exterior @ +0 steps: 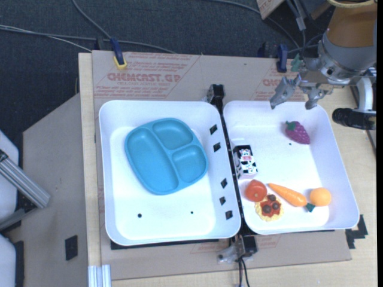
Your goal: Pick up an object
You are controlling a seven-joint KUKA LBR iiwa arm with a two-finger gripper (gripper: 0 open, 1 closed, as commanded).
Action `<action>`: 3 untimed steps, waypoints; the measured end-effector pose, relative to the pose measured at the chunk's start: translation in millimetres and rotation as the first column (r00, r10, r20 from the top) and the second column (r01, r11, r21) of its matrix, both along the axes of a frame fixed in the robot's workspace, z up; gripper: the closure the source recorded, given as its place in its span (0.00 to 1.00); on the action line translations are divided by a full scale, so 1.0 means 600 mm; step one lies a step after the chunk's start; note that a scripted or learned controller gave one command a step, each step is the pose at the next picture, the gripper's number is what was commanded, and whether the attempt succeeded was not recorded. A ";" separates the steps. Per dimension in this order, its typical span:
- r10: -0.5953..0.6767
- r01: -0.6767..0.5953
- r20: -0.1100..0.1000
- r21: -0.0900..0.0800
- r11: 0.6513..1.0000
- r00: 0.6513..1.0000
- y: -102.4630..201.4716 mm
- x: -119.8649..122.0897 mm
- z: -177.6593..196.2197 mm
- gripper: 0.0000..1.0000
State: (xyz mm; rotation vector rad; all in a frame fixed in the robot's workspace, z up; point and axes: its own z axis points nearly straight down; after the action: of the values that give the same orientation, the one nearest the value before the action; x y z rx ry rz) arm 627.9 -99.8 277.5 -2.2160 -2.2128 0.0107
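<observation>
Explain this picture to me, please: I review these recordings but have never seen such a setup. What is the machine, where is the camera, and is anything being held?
One fixed camera looks down at a slant on a bench with two white bins. The robot arm reaches in from the right; its gripper hangs open above the right bin, holding nothing. In that bin lie purple grapes, a small cow-patterned box, a tomato, a carrot, an orange and a small tart. The left bin holds a blue divided plate.
</observation>
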 end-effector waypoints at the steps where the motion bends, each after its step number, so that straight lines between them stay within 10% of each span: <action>1: 0.002 -0.002 0.011 -0.001 1.000 1.000 0.000 0.003 0.010 0.00; 3: 0.003 -0.003 0.005 -0.001 1.000 1.000 0.003 0.021 -0.182 0.00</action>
State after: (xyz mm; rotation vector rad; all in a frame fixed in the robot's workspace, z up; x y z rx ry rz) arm 640.3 -97.9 168.0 -2.2155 -2.2186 0.0060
